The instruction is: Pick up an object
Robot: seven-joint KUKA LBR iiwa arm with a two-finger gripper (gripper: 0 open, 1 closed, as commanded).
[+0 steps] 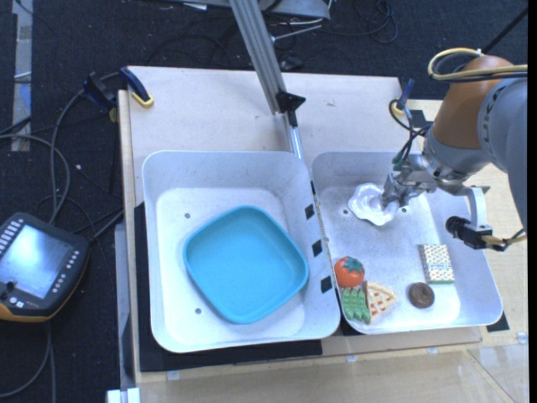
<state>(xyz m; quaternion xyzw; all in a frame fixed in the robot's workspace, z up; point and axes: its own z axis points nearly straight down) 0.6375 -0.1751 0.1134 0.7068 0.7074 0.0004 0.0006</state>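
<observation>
In the right bin (470, 309), a crumpled white object (371, 204) lies near the back middle. My gripper (396, 198) hangs low at that object's right edge, touching or just above it. Toward the bin's front lie a red tomato (349, 270), a green vegetable piece (356, 302), a pizza slice (380, 298), a brown round cookie (421, 295) and a small green-and-white patterned block (437, 263).
The left bin (164, 183) holds a blue square plate (244, 263). A slanted metal pole (260, 44) rises behind the divide between the bins. A teach pendant (33, 263) lies on the floor at left. The arm's orange band (461, 112) sits over the bench's right side.
</observation>
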